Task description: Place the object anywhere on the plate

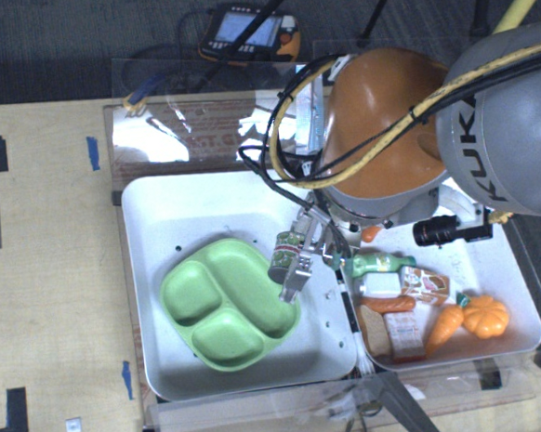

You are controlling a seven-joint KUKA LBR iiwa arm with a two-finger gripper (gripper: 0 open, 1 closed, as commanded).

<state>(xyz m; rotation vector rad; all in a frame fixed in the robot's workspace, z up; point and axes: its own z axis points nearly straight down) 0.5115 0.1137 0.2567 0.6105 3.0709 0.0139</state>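
I take the green plate (pixel 226 302) as my landmark; it has three compartments and lies in the left bin (pixel 159 224). Right of it, in the right bin (pixel 522 270), lie an orange pumpkin (pixel 484 316), a carrot (pixel 444 326) and several food packets (pixel 402 293). At the plate's upper right edge, above its rim, hangs the gripper (pixel 291 269), fingers closed on a small green-labelled can (pixel 287 248). Behind rises the arm (pixel 403 125).
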